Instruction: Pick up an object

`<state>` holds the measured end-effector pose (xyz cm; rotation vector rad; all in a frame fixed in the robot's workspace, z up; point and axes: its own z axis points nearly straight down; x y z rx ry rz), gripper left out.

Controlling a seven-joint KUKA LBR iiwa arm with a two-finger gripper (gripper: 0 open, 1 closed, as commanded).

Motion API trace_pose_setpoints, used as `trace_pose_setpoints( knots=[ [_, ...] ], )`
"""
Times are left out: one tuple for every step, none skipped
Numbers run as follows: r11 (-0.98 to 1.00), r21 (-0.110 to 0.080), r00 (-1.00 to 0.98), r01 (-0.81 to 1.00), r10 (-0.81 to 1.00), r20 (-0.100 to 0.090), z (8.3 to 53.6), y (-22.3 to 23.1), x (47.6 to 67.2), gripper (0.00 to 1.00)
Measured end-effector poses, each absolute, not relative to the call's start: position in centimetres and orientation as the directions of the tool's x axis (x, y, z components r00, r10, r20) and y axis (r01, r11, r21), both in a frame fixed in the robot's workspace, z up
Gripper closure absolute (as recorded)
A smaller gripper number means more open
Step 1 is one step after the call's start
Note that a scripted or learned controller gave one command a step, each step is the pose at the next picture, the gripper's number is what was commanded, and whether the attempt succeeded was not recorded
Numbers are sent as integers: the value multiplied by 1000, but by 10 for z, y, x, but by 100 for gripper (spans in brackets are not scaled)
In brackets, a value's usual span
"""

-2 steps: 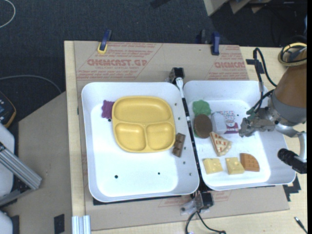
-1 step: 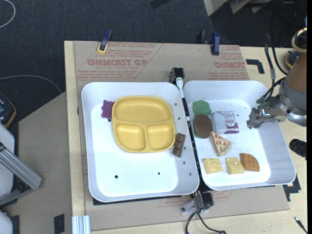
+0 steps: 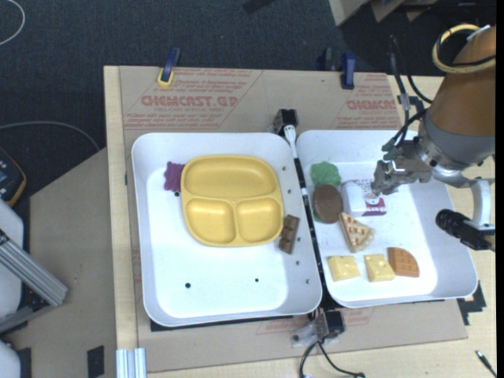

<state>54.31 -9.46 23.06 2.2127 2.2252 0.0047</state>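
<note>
Desk (image 3: 236, 93): carries two white bins.

Left bin (image 3: 228, 290): yellow divided tray (image 3: 232, 199), stiff and smooth, likely awkward to pinch except by its rim; purple piece (image 3: 172, 176) at its left; brown bar (image 3: 288, 233) at its right.

Right bin (image 3: 449, 266): small toy foods, probably light and rigid.
- green lump (image 3: 324, 172)
- brown oval (image 3: 327, 201)
- pizza wedge (image 3: 356, 231)
- waffle (image 3: 402, 261)
- two cheese squares (image 3: 343, 268), flat, best taken across the edges.

Gripper (image 3: 384, 181): low over a white-and-pink item (image 3: 372, 204); whether its fingers are apart I cannot tell.
</note>
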Motion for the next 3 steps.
trace_pose_setpoints(
  knots=[
    [8, 4, -8, 1000, 1000, 1, 230, -36, 565, 100],
    [5, 4, -5, 1000, 1000, 0, 220, 4, 600, 100],
    [4, 3, -4, 1000, 1000, 0, 215, 34, 611, 100]
  ],
)
